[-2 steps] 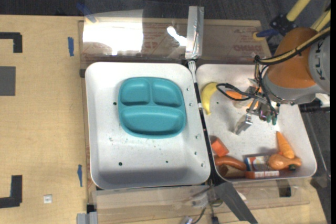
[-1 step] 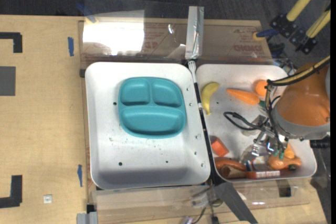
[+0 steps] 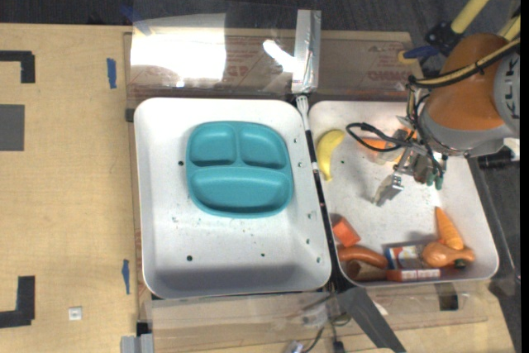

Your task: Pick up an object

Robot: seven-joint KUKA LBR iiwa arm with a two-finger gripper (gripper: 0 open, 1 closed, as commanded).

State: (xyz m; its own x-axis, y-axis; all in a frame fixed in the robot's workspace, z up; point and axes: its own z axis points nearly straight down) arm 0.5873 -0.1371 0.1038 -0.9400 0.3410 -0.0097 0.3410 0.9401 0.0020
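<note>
Jaws hang above bare floor in the right bin; we cannot tell their spread. Largest first: the teal plate fills the left bin. Nearer us, the carrot points away, right of the jaws; the banana lies left.

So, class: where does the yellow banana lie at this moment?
The yellow banana lies in the right white bin, hard against its left wall near the top corner, left of the gripper and above the orange items.
</note>
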